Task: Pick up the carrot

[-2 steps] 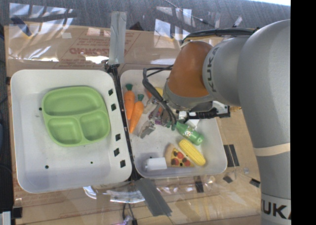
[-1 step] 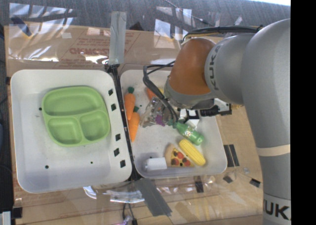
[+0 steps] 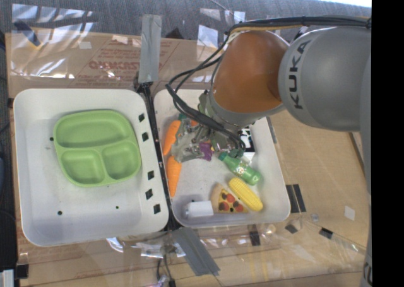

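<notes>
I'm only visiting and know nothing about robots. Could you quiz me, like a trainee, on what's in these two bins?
1. True or false: the green plate lies in the same bin as the toy food.
2. Which lies nearest the claw? A) corn B) carrot C) pizza slice
3. Fill in: the white block sits by the right bin's ____ wall.

Key
1. False: the plate lies in the left bin, the food in the right bin.
2. B
3. Near (bottom of the camera view).
</notes>
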Controlling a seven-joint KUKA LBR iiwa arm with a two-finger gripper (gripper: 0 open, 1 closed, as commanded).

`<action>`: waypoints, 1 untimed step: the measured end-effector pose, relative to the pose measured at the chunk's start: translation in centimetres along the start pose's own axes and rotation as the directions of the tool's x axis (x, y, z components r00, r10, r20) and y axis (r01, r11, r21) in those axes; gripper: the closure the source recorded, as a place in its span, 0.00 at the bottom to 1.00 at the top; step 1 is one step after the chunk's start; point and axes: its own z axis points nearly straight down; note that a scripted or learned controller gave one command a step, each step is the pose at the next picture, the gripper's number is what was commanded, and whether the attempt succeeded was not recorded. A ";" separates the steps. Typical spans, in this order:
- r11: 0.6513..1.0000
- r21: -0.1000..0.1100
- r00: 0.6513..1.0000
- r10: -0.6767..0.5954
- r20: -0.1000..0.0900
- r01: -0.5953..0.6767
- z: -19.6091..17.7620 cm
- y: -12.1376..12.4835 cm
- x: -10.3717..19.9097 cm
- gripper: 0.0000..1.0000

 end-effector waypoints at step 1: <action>0.876 0.004 0.876 -0.483 0.001 0.483 -6.5 -7.8 3.5 1.00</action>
